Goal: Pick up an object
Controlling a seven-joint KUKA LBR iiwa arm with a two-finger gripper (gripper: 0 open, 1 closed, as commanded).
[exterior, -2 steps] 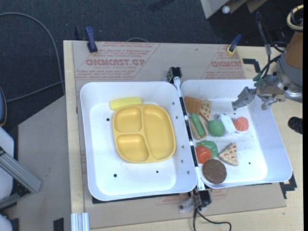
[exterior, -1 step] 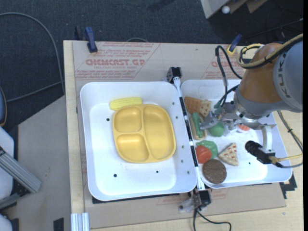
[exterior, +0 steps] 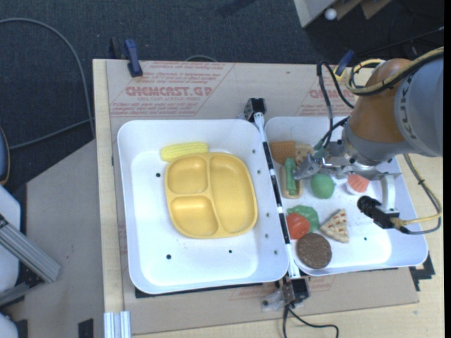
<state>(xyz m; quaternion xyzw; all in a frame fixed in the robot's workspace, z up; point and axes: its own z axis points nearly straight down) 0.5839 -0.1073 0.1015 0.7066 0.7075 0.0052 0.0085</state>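
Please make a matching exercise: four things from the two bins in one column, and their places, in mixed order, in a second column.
Things:
1. corn cob
2. yellow divided plate
3. brown round patty
4. pizza slice

Places:
A. right bin, near front edge
B. middle of left bin
C. left bin, behind the plate
D. right bin, right of the tomato

Pairs: 1-C, 2-B, 3-A, 4-D

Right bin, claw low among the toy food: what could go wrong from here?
1. Crowding: the claw sits among a round green toy, a green pod-shaped toy and a tan bread-like piece. It may nudge or pinch a neighbour instead of one clean object.
2. The small red-orange toy lies just under the wrist and could get pushed around.
3. The black cable hanging by the arm might snag on the white bin's rim.
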